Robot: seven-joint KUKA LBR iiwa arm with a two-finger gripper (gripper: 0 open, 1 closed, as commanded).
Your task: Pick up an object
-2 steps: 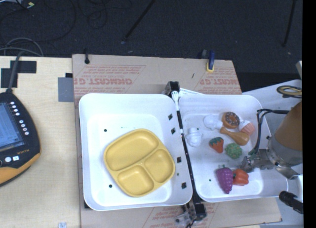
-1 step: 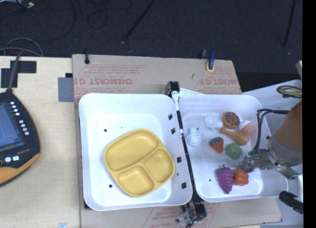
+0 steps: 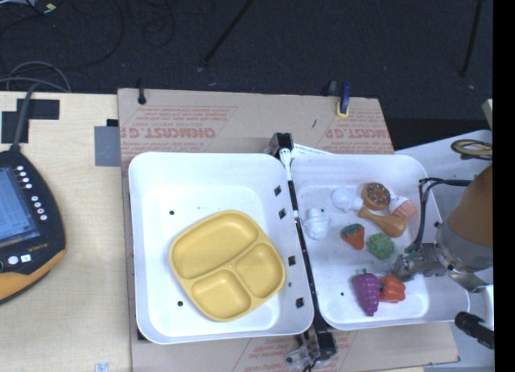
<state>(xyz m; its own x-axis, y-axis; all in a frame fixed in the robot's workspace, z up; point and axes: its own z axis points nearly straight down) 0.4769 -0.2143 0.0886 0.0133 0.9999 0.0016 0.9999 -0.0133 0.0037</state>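
In the right bin (image 3: 322,171) we see toy foods: purple grapes (image 3: 365,291) touching an orange pepper (image 3: 392,289) near the tool (image 3: 409,265), a strawberry (image 3: 352,236) and broccoli (image 3: 381,245) farther back. A yellow tray (image 3: 226,264) lies in the left bin (image 3: 153,193).

You see the arm (image 3: 475,225) cut off at three o'clock, and the handheld controller (image 3: 20,221) cropped at nine o'clock.
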